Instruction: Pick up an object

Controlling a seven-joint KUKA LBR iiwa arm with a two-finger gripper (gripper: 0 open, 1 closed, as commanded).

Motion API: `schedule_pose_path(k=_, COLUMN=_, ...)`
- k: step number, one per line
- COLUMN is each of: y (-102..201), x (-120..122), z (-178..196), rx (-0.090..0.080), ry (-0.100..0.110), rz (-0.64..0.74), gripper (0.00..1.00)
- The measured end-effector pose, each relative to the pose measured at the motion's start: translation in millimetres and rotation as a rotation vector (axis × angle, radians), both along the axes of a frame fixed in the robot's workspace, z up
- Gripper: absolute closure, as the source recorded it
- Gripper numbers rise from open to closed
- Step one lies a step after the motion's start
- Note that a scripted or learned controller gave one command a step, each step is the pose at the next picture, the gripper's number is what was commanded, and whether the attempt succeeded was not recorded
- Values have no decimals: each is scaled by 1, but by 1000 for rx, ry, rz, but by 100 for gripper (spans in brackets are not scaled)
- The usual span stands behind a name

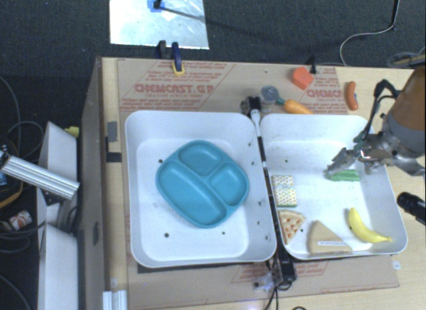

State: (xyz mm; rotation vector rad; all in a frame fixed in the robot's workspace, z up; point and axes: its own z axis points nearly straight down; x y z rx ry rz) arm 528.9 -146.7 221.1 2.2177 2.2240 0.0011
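From the camera above the bench (200,82), I see my hand (341,163) low inside the right bin (313,132), near its right side, and just under it lies a green object (344,176). My fingers stand apart and nothing is between them, so I am grasping nothing. The green object is touching or almost touching my fingertips; I cannot tell which. In the same bin, nearer the front, lie a banana (365,228), a tan wedge (327,237), a pizza slice (290,223) and a patterned square (284,189). The left bin (143,169) holds a blue divided plate (202,183). I judge that I am at the approach step; next I should bring the fingers around the green object, close them, then lift.
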Motion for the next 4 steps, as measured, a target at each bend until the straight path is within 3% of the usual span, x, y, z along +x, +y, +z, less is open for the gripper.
schedule_pose_path(k=1, y=-61, x=27, z=-55, rx=-2, ry=0, rz=-2, gripper=0)
schedule_pose_path(k=2, y=-60, x=21, z=-98, rx=0, ry=1, rz=-2, gripper=0)
schedule_pose_path(k=3, y=-60, x=-31, z=-98, rx=0, ry=0, rz=-2, gripper=0)
schedule_pose_path(k=4, y=-52, x=-42, z=-137, rx=0, ry=-1, rz=-2, gripper=0)
